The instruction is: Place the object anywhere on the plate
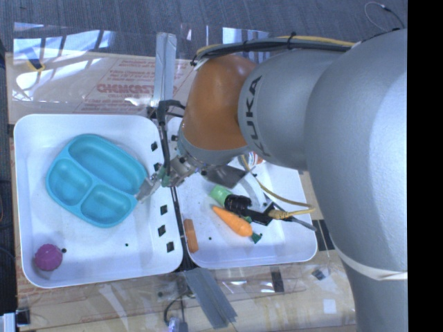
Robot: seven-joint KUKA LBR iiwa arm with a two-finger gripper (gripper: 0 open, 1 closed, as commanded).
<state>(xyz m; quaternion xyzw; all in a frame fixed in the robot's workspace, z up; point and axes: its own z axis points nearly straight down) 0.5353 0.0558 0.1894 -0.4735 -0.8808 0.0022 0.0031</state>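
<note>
A light blue divided plate (95, 178) lies in the left bin (28, 137). My gripper (156, 182) hangs low over the wall between the two bins, just off the plate's right edge. The arm's bulk hides what is under the wrist. In the right bin (291, 251) lie an orange carrot with a green tip (234, 222), a small orange stick (190, 234) near the left wall, and a green piece (220, 194) partly covered by the arm. A purple ball (48, 256) rests in the left bin's near left corner.
The grey arm with its orange band (214, 109) covers most of the right bin's far half. A clear sheet with red print (118, 81) lies behind the bins. Black marks run along the wall between the bins (166, 220).
</note>
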